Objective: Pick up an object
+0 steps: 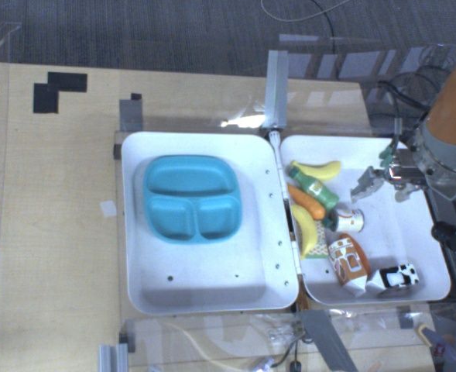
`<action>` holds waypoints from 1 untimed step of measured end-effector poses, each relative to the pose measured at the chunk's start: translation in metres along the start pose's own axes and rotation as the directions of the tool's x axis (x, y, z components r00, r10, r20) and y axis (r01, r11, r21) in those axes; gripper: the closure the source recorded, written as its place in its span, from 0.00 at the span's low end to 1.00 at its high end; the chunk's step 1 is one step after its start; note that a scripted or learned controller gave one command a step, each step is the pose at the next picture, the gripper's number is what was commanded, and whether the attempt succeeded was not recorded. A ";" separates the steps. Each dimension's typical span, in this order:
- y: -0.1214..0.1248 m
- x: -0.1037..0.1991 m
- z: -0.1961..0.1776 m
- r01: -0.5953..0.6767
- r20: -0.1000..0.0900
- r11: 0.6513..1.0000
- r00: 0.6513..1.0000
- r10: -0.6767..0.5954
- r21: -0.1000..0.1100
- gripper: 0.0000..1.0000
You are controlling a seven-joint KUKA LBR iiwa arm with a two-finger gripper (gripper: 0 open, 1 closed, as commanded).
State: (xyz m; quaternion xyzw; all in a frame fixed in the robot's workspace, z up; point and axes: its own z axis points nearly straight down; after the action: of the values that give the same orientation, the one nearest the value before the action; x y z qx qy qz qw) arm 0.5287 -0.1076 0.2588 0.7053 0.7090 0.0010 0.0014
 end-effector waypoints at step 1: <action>-0.017 -0.058 0.031 -0.217 0.000 0.976 0.976 0.217 0.002 0.00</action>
State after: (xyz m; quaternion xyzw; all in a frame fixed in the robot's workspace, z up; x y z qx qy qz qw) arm 0.5118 -0.1656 0.2275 0.7785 0.6276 0.0005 0.0007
